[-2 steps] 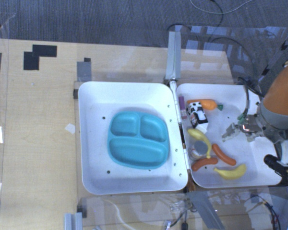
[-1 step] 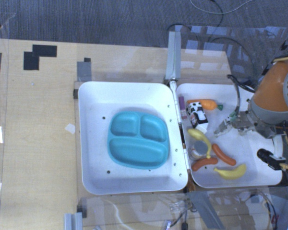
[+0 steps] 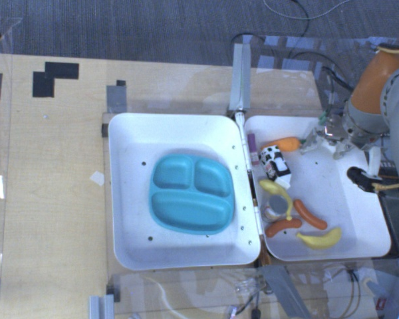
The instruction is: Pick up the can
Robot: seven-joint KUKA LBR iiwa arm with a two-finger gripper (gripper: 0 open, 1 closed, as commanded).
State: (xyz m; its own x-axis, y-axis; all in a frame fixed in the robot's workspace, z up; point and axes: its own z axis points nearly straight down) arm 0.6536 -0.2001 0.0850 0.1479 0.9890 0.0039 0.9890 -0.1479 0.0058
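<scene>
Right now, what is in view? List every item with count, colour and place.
bins: 2, white, side by side on the bench
tray: 1, blue, three compartments, in the left bin
carton: 1, black-and-white cow print, right bin near the divider
carrot: 1, orange, right bin, top
can: 1, grey, right bin, lower left
bananas: 2, yellow, by the can and at the bottom
sausages: 2, red-brown, near the can
arm: 1, grey with orange band, over the right bin's upper right
</scene>
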